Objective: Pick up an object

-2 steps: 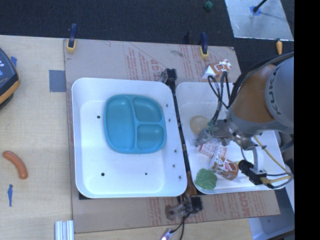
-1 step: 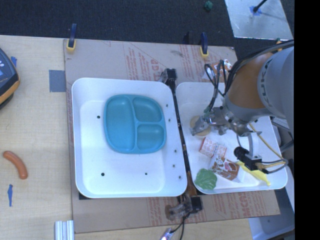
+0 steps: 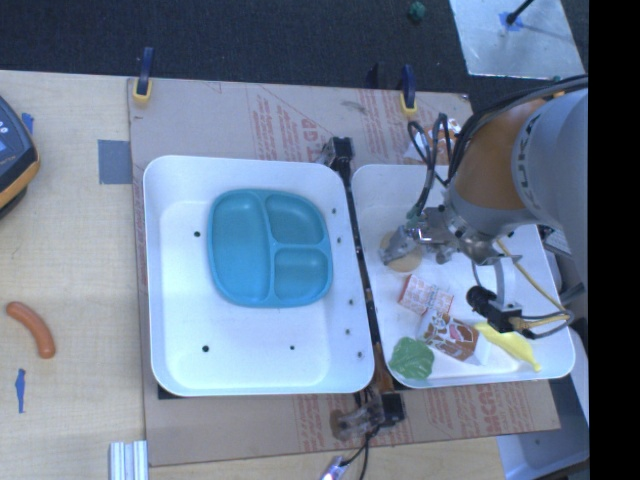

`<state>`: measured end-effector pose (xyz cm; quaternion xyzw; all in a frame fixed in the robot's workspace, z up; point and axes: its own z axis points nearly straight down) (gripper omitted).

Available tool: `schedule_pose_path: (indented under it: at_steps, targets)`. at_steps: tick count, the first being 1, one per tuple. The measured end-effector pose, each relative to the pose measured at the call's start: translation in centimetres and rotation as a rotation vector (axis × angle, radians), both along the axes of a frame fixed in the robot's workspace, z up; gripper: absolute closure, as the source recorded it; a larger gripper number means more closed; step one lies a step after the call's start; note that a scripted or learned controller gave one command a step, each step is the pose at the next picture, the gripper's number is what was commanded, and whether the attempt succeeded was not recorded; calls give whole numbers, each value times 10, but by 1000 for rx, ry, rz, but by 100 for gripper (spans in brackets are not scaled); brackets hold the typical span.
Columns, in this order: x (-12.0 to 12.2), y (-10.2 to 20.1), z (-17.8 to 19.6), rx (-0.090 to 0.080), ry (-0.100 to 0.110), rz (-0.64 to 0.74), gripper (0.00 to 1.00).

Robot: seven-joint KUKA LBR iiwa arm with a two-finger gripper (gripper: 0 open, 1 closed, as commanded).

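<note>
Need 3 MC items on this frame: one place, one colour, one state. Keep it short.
1. Where is the green object?
A. left bin
B. right bin, near corner
C. on the bench

2. The divided plate is:
A. red
B. white
C. blue

3. The sausage lies:
A. on the bench, outside both bins
B. on the plate
C. under the gripper

Answers: 
1 B, it sits at the right bin's near-left corner. 
2 C, it is light blue against the white left bin. 
3 A, it rests on bare wood left of the bins.
</note>
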<state>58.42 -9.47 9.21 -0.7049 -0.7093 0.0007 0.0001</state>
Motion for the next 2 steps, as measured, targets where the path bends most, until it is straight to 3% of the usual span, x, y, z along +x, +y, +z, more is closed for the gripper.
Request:
schedule_pose_path:
  at_steps: [1,2]
  targets:
    - [8,-2,0,0,0,0,0]
    - [10,-3,13,-1,-6,2,100]
